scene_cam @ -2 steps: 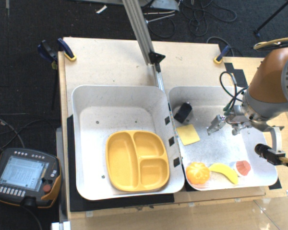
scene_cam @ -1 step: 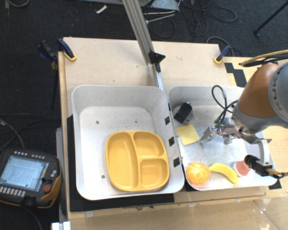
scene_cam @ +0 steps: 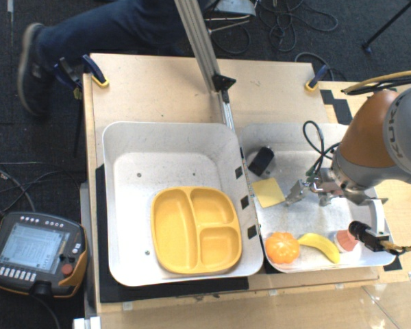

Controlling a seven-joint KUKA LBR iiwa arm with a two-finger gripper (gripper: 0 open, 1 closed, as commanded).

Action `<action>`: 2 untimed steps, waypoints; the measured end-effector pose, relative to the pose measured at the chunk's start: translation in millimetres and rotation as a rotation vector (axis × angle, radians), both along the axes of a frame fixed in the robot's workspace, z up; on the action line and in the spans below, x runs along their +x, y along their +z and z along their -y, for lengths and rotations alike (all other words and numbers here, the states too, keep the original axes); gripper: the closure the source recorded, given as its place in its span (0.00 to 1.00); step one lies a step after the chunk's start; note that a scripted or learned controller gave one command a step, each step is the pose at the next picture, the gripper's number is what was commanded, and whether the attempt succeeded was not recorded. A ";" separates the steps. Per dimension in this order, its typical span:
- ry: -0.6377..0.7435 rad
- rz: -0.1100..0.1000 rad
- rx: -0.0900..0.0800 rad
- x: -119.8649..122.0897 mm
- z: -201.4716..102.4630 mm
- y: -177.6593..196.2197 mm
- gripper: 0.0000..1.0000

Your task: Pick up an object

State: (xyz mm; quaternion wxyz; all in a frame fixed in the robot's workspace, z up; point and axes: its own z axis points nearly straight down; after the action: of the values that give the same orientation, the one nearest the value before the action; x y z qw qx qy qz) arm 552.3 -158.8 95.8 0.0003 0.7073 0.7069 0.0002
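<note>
The right bin (scene_cam: 298, 155) holds a flat yellow square (scene_cam: 268, 192), a black block (scene_cam: 260, 160), an orange (scene_cam: 282, 247), a banana (scene_cam: 320, 245) and a small pink-red item (scene_cam: 346, 240). My gripper (scene_cam: 308, 195) hangs over the middle of this bin, just right of the yellow square and above the banana. It is open, with nothing between its fingers. The grey and orange arm (scene_cam: 373, 142) hides the bin's right side.
In the left bin (scene_cam: 123, 184) lies a yellow divided plate (scene_cam: 195, 229). A slanted metal pole (scene_cam: 202, 43) rises from the bench behind the bins. A teach pendant (scene_cam: 31, 252) lies on the floor at the left.
</note>
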 end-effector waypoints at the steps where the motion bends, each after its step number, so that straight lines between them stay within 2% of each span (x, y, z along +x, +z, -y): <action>1: 0.000 0.001 0.000 0.4 -0.2 10.1 1.00; 2: 0.002 0.006 -0.002 5.3 3.8 72.9 1.00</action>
State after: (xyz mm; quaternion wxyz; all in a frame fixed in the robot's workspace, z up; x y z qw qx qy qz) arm 557.5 -162.5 168.7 0.0032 0.7065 0.7077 0.0016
